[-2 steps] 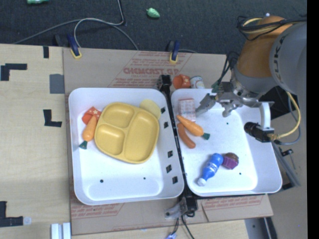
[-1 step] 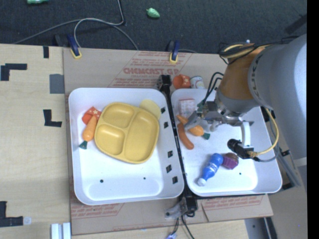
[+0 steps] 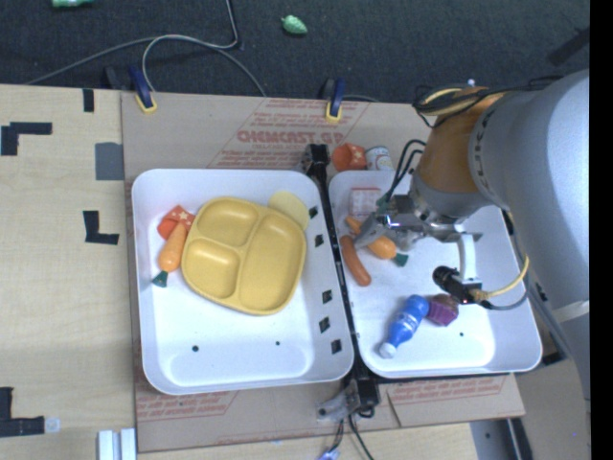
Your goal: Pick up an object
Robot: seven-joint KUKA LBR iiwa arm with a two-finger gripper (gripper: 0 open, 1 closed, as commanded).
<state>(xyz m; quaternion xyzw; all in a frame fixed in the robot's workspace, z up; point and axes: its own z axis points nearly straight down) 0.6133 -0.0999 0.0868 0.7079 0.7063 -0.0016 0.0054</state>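
Near edge: I see a tangle of black cable and a clip [image 3: 347,402] at the bottom of the frame, where the two bins meet.
Right bin [image 3: 479,355]: I see a blue bottle [image 3: 406,321] with a white cap lying tilted in its lower middle, and a small purple object [image 3: 442,309] touching the bottle's upper right end.
Left bin [image 3: 230,362]: a yellow divided plate [image 3: 244,254] lies tilted across its upper half. At the plate's left edge I see a carrot-shaped toy [image 3: 171,247], with a red-orange piece [image 3: 172,220] just above it.
Task objects: I make out an orange sausage-shaped toy [image 3: 355,260] lying near the right bin's left wall, and a small orange object [image 3: 382,248] just right of it, directly under the tool.
Gripper [image 3: 388,226]: it sits low in the upper left of the right bin, over the small orange object. I cannot tell its state.
Arm [image 3: 517,151]: grey with an orange band, it enters from the right of the frame.
Far edge: two clamps [image 3: 334,99] hold the cardboard sheet [image 3: 278,132], and beyond it two green items [image 3: 295,24] lie on dark carpet.
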